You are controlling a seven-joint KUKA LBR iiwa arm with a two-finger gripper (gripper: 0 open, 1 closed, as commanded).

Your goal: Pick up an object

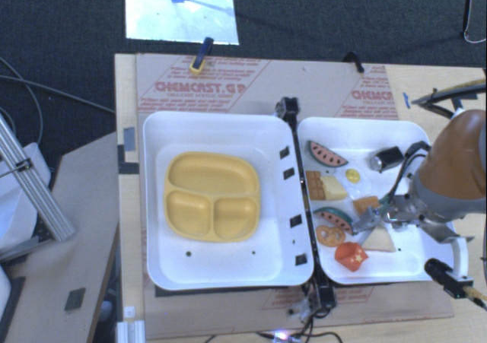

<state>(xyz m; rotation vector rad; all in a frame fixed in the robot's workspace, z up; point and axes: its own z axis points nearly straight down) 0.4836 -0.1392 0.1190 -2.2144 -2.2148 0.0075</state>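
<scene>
Where end effector (370,217) hovers, grip unreadable, toast (365,203), pretzel (330,236), tomato (351,255) crowd.

Fixed overhead camera, slanted down, both bins (228,125) framed

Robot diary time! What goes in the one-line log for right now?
arm: over right bin | claw: low among toy food, beside orange block | yellow tray: left bin

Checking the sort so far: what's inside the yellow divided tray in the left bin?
All three compartments of the yellow tray look bare. The toy food sits in the right bin, where the arm covers part of the floor.
</scene>
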